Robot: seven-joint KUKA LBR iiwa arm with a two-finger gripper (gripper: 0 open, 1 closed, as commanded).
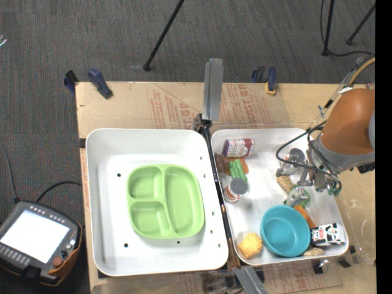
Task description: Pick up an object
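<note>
I'm over the right bin now, my gripper down among the clutter just above the blue bowl. How my gripper is set, and whether anything is in it, I cannot tell from up here; the wrist and cables crowd it.

Taking the bowl as my mark: an orange piece sits touching its upper right rim, right under my tip, and a tan piece lies above the bowl, just left of me. One of those looks like my nearest candidate. To do this well I judge I should come straight down on one item alone, keep clear of the bowl's rim, and lift slowly.

Further around the bowl: a yellow corn-like piece at its lower left, a black-and-white carton at its right, a green cylinder with a grey cap up and left, and a small purple-and-white carton well above.

Well left of the bowl, the left bin holds a green divided plate, its three compartments bare.
</note>
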